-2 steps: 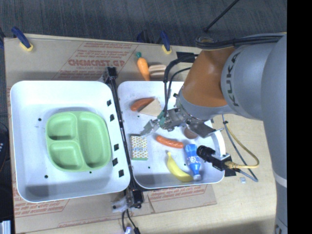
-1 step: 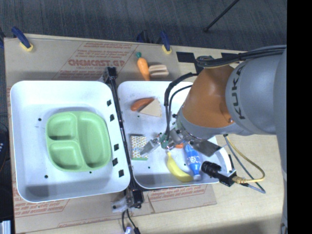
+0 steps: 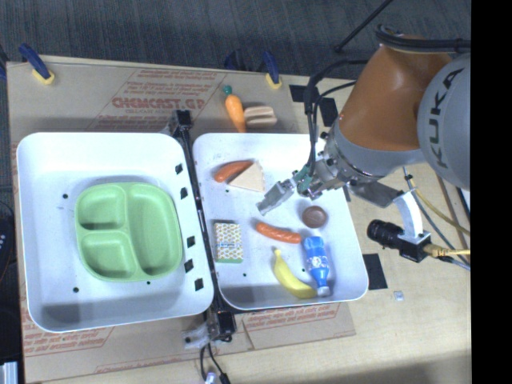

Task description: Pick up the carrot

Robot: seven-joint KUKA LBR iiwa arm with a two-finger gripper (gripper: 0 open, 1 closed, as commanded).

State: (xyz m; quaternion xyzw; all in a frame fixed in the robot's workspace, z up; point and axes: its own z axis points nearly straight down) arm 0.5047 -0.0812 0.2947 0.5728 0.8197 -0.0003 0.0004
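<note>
The carrot [image 3: 234,110] lies on the tabletop beyond the right bin [image 3: 356,250]; the hand [image 3: 276,198] hovers inside it, seemingly spread and empty (sausages [image 3: 278,232] could mislead it).

Bench [image 3: 416,326] with two bins [image 3: 48,294], carrot [image 3: 234,111]

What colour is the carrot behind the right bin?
Orange with a green top; the carrot lies outside the bin, seen in the camera view.
</note>
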